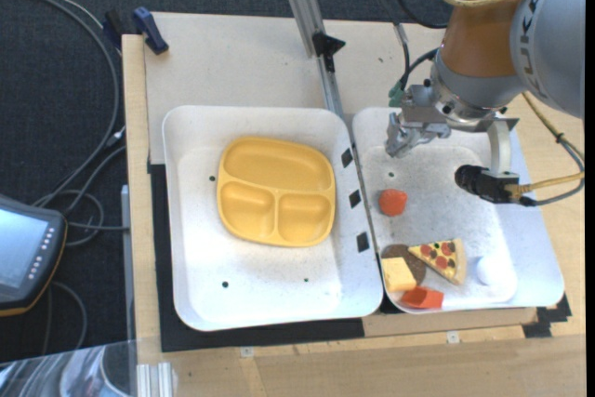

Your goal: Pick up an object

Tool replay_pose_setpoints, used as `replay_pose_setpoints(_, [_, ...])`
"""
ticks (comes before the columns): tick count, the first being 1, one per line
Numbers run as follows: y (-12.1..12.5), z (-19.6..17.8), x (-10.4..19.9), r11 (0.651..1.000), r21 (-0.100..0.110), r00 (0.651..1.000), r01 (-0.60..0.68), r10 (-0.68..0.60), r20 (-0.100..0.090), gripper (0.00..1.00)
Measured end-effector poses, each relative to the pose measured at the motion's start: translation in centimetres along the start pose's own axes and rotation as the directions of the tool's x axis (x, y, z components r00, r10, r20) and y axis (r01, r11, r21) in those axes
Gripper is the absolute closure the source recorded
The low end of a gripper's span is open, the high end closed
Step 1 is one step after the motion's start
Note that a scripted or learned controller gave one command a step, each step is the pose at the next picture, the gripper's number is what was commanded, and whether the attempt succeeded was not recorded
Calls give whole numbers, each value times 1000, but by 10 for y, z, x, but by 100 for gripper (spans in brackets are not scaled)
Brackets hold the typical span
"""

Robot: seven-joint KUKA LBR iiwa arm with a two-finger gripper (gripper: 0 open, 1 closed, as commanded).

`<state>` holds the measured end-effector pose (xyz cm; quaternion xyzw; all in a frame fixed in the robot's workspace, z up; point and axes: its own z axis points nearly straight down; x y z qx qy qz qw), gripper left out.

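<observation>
Hand (402, 142) of the grey arm (558, 14), below the orange band (488, 5), hangs over the far left part of the right bin (530, 279), near that bin's far edge; whether its grip is spread or closed cannot be told from this slanted view, and nothing is seen between its tips. Loose objects lie in the right bin. An orange-red ball (393, 202) rests near the bin's left wall, just nearer the viewer than the hand and apart from it. Along the near edge of the same bin lie a brown piece (405, 253), a yellow block (398, 274), a toy pizza slice (441, 260) and a red piece (422, 297), grouped closely, the brown piece touching the yellow block and the slice. A white round object (491, 271) sits at the bin's near right corner, faint against the white floor. A black cylindrical part (483, 183) on the arm's wrist projects over the right side of the bin. In the left bin (186, 293) a yellow divided tray (276, 191) lies flat, toward the far right. Both bins rest side by side on the worktop (232, 60), with a blue clip (150, 30) at its far left corner.
</observation>
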<state>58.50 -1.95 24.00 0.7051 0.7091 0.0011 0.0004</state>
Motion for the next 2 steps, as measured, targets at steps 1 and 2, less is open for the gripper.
replay_pose_setpoints(1, [21, -4, 41, 1000, -1, 1000, 0, 0, -1, 100])
replay_pose_setpoints(2, [45, 10, 81, 1000, -1, 1000, -1, 1, 1, 100])
